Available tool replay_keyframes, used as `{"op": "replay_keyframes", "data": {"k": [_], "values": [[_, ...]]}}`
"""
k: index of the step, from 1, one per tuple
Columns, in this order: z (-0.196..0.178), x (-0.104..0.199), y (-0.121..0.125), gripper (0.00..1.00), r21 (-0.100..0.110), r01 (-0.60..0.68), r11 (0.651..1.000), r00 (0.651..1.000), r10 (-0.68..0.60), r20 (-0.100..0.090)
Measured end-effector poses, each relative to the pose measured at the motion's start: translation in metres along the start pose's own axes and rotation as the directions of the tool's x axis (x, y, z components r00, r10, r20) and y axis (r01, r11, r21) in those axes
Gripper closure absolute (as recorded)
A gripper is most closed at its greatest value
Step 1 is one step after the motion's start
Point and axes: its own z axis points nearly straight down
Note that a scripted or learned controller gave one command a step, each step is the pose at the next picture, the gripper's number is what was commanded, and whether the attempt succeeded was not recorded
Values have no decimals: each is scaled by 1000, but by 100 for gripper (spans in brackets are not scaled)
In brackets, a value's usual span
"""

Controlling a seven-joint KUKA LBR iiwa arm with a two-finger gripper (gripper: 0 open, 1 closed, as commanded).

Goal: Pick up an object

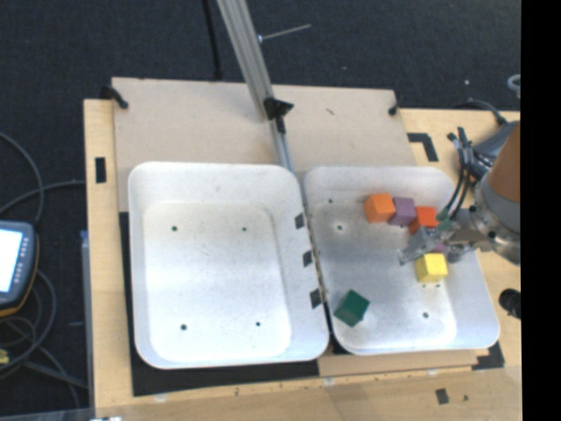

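Observation:
Several small cubes lie in the right bin (465, 323). An orange cube (379, 207), a purple cube (404, 210) and a red cube (426, 217) stand in a row near the bin's far side. A green cube (351, 308) sits alone by the near left corner. A yellow cube (431, 267) lies right of the middle. My gripper (436, 251) reaches in from the right and hangs directly over the yellow cube, its grey tip touching or overlapping the cube's top edge. The red cube is just behind the gripper.
The left bin (140, 235) adjoins the right bin along a shared rim (308, 253). A slanted aluminium bar (250, 55) rises from the bench behind the bins. A handheld screen (13, 266) and cables lie off the bench at the left.

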Motion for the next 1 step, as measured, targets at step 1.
{"op": "replay_keyframes", "data": {"k": [1], "values": [[0, 0, 0, 0, -1, -1, 1000, 1000, 1, 0]]}}
